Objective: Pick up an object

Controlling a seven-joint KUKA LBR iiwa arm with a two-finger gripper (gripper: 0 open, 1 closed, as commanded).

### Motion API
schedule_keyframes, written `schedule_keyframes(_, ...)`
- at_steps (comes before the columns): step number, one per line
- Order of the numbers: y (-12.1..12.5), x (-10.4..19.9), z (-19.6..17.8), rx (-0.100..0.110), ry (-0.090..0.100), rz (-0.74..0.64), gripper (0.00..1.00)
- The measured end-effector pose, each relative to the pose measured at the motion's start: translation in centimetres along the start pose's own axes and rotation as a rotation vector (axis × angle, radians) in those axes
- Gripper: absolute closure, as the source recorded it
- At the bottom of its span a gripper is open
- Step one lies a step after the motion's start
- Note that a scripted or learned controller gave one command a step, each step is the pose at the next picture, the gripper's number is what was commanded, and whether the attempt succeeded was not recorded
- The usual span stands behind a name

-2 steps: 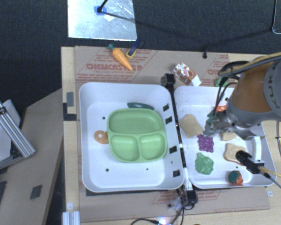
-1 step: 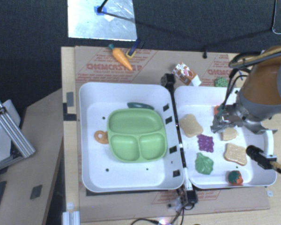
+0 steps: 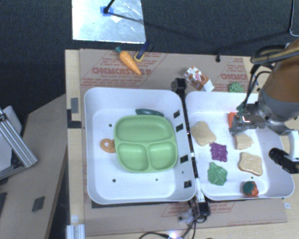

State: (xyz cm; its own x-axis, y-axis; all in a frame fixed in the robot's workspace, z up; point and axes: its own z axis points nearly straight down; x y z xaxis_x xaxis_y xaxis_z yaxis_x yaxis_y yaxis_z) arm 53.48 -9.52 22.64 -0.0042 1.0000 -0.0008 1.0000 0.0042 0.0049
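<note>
Seemingly orange piece [image 3: 231,118] just left of the tool [image 3: 237,128], touching perhaps.

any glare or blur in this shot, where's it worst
Camera view: strongest glare on the shiny foil sheet at top, mild wash on the right white bin; the end effector and arm look soft and slightly blurred; the green divided plate in the left bin is evenly lit, with soft shadows.

Several toy foods lie in the right bin [image 3: 281,188]: a tan bread slice [image 3: 203,133], purple grapes [image 3: 219,152], a green lettuce leaf [image 3: 217,174], a second toast slice [image 3: 250,163], a pale piece [image 3: 243,141], and a strawberry [image 3: 249,188] near the front edge.
</note>
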Motion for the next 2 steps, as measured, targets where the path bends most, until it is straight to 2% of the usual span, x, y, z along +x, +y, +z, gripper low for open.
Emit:
schedule_keyframes(1,1.0,4.5,0.7,0.003,0.002,-0.004,1.00)
schedule_keyframes(2,1.4,9.8,-0.5,0.003,0.002,-0.003,1.00)
